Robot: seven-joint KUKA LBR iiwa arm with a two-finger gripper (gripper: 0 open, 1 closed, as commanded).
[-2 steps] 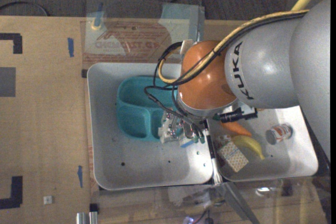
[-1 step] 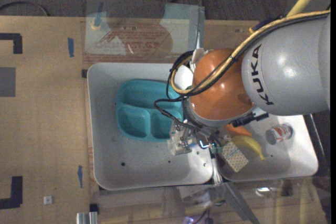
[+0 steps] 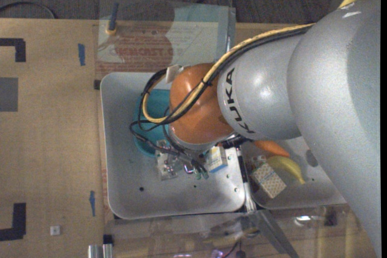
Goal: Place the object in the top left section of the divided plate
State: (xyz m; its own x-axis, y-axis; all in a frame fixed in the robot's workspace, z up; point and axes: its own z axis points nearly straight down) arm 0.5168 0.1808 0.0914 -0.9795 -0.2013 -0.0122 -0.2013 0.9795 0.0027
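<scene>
Bench (image 3: 48, 148) surface of pale wood is seen nearest the lower edge, with the left white bin (image 3: 181, 202) resting on it. Against that bin, the right white bin (image 3: 314, 193) lies just beside, across a shared rim. In the right bin a yellow banana-like item (image 3: 289, 167), an orange item (image 3: 272, 147) and a speckled tan block (image 3: 268, 181) are seen close together, partly covered by the arm (image 3: 290, 87).

Inside the left bin, the gripper (image 3: 181, 166) is poised low over the floor, beneath the orange band (image 3: 196, 109). Its state cannot be told from this angle, and nothing can be confirmed as held. A small blue-and-white item (image 3: 216, 158) is seen just beside the gripper.

Farther into the left bin, a teal plate (image 3: 151, 109) is largely hidden under the wrist; its dividers and top left section cannot be made out. Which item is the task's object cannot be established.

Risk is judged as follows: with the plate masked by the wrist, a release could land in the wrong section or on the bin floor; the loose cables (image 3: 148, 124) could snag the plate rim.
</scene>
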